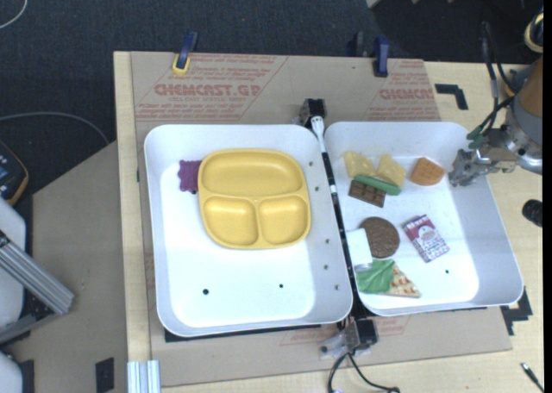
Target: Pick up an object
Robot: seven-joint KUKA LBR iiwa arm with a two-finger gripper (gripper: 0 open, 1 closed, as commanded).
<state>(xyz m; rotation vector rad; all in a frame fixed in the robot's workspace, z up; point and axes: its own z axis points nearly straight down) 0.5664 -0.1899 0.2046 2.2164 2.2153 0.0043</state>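
gripper (pixel 467 167) hovers at the right bin's (pixel 483 236) 2 o'clock edge; can't tell its finger state; orange piece (pixel 427 171) just beside looks easiest, so it should descend centered

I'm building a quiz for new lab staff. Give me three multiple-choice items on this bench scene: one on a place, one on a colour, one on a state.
1. Where does the yellow divided tray lie?
A. left bin
B. right bin
C. on the floor

2. What colour is the small thing tucked against the tray's left side?
A. green
B. purple
C. orange

3. Where is the pincer?
A. over the left bin
B. at the right bin's right rim
C. over the tray

Answers: 1 A, the tray sits in the left bin. 2 B, it shows purple. 3 B, it hangs at that rim near the orange piece.
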